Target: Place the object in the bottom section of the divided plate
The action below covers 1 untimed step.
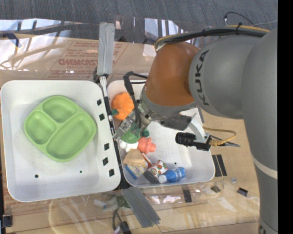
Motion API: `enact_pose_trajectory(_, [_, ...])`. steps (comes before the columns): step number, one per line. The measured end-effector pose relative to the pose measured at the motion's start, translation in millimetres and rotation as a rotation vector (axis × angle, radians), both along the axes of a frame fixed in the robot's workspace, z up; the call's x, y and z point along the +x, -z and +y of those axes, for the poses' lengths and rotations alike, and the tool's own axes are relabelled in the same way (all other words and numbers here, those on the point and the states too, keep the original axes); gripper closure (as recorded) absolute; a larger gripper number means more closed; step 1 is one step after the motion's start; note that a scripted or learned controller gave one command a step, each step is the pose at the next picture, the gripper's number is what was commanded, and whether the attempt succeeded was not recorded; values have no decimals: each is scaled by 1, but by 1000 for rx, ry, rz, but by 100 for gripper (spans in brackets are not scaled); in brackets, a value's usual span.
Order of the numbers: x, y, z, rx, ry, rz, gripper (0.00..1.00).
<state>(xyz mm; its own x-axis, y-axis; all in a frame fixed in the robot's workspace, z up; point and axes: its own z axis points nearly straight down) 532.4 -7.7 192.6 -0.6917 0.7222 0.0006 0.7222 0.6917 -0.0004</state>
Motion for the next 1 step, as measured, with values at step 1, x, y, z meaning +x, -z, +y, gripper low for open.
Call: enact_pose_trajectory(1, [-29, 2, 28, -1, 202, 5, 100])
